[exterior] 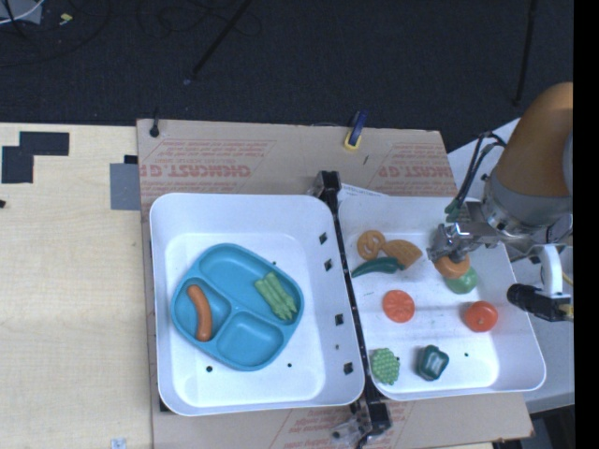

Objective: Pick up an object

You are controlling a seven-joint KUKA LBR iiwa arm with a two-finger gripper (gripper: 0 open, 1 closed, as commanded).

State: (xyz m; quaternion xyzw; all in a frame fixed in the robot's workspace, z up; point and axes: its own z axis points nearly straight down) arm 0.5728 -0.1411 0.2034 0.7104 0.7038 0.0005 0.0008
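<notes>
My gripper (453,248) hangs low over the upper right part of the right bin (524,368). Directly under it, touching or nearly touching, sits a small orange and green toy (459,274). The gripper's body hides the top of that toy. Elsewhere in this bin lie an orange pretzel (371,244), an orange-brown piece (406,250), a green chili (377,267), a red slice (399,306), a red tomato (481,316), a bumpy green piece (385,366) and a dark green pepper (432,362).
The left bin (178,215) holds a blue divided plate (245,342) with a sausage (200,311) and green beans (278,295). A black divider (344,279) runs between the bins. A yellow and blue clip (355,131) sits on the cardboard behind them.
</notes>
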